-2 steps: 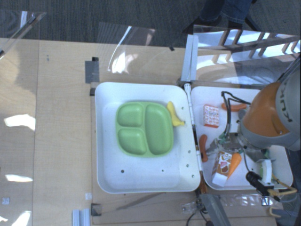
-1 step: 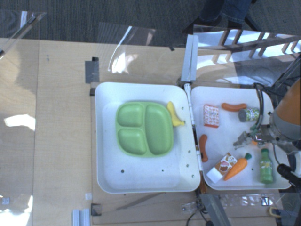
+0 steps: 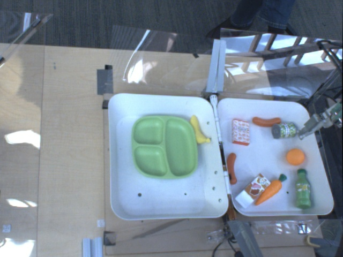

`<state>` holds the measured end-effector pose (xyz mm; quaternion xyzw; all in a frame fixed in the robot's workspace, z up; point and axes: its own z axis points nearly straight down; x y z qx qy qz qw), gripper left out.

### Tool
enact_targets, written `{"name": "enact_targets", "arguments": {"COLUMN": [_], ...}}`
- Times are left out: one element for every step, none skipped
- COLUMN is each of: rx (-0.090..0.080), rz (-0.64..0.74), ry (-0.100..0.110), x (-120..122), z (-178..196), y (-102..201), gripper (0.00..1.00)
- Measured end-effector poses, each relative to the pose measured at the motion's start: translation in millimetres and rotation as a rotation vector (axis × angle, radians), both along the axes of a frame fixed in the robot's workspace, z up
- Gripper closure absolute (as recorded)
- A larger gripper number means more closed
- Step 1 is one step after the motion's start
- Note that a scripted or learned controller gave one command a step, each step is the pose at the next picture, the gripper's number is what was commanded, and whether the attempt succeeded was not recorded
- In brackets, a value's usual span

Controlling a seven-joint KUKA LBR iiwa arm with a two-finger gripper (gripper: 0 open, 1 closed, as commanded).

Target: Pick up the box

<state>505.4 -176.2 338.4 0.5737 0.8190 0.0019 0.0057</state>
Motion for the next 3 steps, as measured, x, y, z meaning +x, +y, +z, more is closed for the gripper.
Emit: {"name": "enact_targets", "arguments": {"rx": [0.003, 0.001, 0.003], "rz": [-0.029, -0.108, -0.243], "ry": [0.006, -0.004, 0.003], "x": [50, -14, 44], "z": [-241, -249, -169], "y": [-3, 11, -29], "gripper": [0.00, 0.00, 0.00]}}
